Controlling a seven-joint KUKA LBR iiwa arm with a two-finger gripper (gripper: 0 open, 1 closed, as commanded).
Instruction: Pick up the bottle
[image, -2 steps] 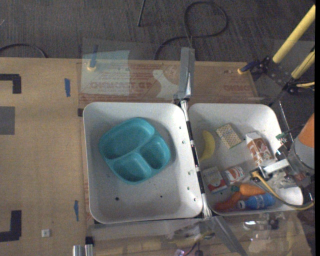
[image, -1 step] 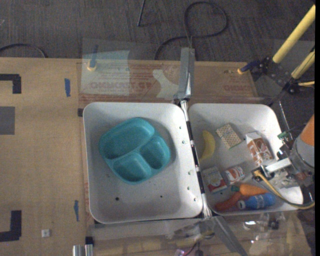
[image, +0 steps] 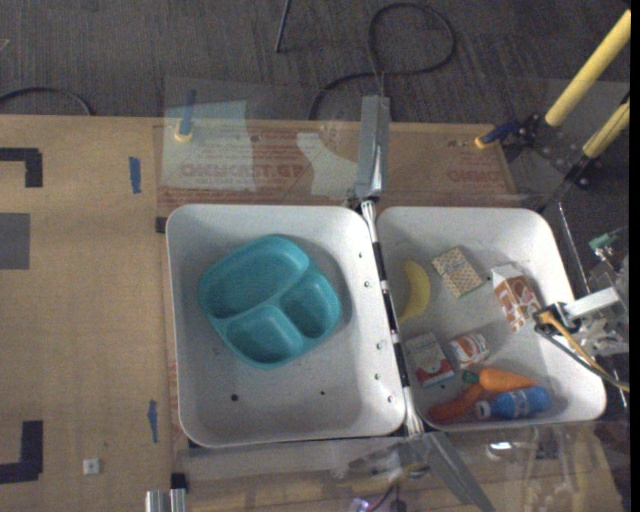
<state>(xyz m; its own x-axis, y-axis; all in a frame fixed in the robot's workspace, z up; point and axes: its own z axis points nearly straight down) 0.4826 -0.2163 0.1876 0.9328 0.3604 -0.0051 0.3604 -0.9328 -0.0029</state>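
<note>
- Worktop (image: 80, 300): flat tan board carrying two shallow white moulded bins.
- Left bin (image: 200, 400): holds a glossy teal divided plate (image: 268, 299).
- Right bin (image: 560, 250): small cartons, a yellow banana (image: 415, 288), an orange carrot (image: 505, 379).
- Bottle (image: 515, 403): blue plastic, lying on its side at the right bin's near edge; not yet lifted.
- Gripper (image: 578, 320): at the right bin's right edge, apart from the bottle; finger state cannot be told.
</note>
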